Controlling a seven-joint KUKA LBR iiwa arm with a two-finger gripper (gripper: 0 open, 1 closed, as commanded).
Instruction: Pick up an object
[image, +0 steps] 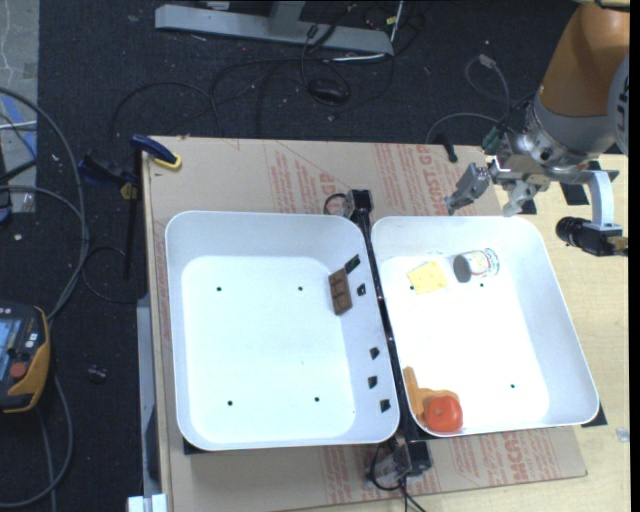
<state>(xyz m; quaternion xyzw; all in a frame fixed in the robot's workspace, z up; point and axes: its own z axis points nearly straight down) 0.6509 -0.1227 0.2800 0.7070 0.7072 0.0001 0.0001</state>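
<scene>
Nearest the camera, one red tomato-like object (443, 412) lies in the right bin (560, 340) at about 7 o'clock of that bin, pressed into the near corner, with one orange piece (412, 384) touching it on the side toward the divider. The same bin holds two more items at about 12 o'clock: one yellow flat square (428, 277) and, just beside it, one small clear jar (476, 265) lying on its side with a grey lid end. Total in the right bin: four objects. The left bin (200, 240) holds one brown block (341, 292) at 3 o'clock, resting against the wall next to the divider. The gripper (493, 194) hangs beyond the far rim of the right bin, at about 1 o'clock of the bench (260, 175), above the cardboard and well apart from every object. Its two fingers stand spread wide with nothing between them. One blue-and-yellow clamp (155, 152) sits at the bench's 10 o'clock corner.
</scene>
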